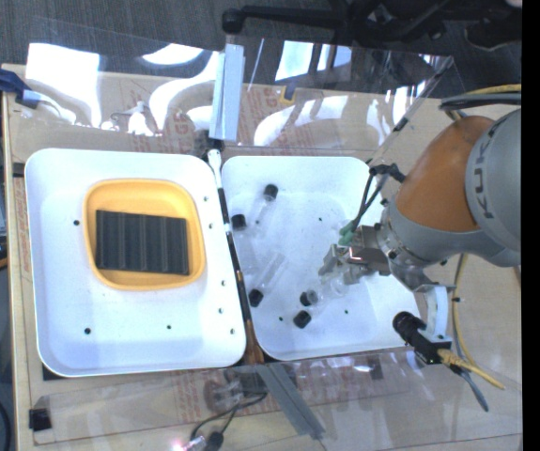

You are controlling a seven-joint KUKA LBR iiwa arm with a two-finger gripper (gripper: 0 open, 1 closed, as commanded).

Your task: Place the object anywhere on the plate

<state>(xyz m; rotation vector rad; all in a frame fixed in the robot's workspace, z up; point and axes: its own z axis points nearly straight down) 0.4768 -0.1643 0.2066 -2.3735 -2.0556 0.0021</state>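
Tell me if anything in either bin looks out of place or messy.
Mostly the right bin: clear vials with black caps lie scattered at odd angles, none upright. The yellow plate in the left bin sits square, holding a dark ridged insert. Nothing looks spilled.

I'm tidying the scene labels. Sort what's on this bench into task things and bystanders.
For the job:
- yellow plate with dark ribbed insert, in the left bin
- small clear vials with black caps, in the right bin
- gripper, above the right bin

Lying about:
- cables at the bench edge
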